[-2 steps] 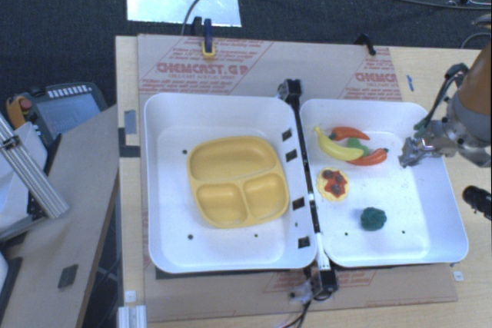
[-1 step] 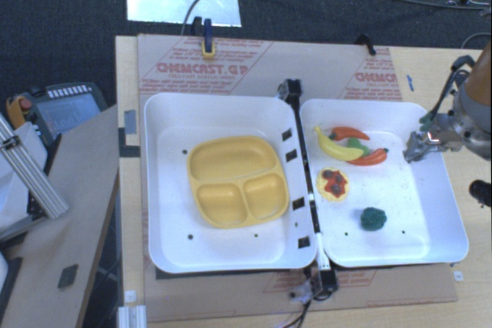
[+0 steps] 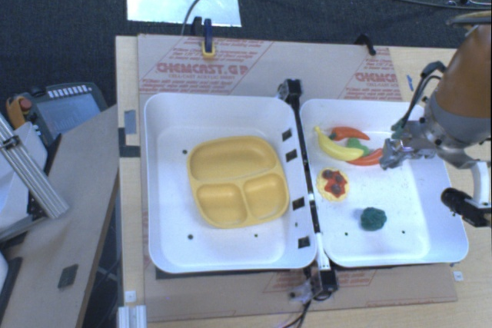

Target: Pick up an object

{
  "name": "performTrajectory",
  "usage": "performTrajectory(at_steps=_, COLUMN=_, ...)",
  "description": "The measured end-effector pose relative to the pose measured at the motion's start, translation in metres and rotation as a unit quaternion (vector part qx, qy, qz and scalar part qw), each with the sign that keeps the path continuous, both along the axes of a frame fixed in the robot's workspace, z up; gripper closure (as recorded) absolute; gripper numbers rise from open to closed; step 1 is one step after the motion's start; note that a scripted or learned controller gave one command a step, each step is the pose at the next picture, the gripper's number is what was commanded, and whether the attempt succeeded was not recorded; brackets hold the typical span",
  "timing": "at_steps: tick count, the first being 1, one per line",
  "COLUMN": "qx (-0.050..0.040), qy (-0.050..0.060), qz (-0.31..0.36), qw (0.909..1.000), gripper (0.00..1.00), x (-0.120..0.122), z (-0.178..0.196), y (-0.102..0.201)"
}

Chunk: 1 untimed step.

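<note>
While arm reaches in from right, tool (image 3: 390,157) sits low in right bin (image 3: 442,246), at right end of red-orange pepper (image 3: 367,159) — whether open or closed, cannot tell. Yellow banana (image 3: 338,147) just beside pepper; second red pepper (image 3: 350,133) above it. Small pizza toy (image 3: 334,183) and green broccoli (image 3: 373,218) lie nearer front. Left bin (image 3: 165,165) holds yellow divided tray (image 3: 234,180).

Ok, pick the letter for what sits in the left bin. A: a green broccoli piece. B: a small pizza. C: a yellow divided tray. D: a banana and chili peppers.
C: the yellow divided tray lies in the left bin, while the banana, broccoli and pizza are in the right bin.
</note>
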State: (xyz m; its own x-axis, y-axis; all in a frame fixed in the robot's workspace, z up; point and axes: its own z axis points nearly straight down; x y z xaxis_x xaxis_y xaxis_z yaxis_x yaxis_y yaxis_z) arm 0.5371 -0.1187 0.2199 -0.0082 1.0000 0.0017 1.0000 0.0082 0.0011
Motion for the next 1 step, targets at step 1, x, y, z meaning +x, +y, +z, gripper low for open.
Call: performTrajectory(at_steps=1, qx=0.0004, qy=0.000, qz=0.001, qw=1.0000, gripper=1.00, x=-0.0118, z=0.0083, y=0.0543)
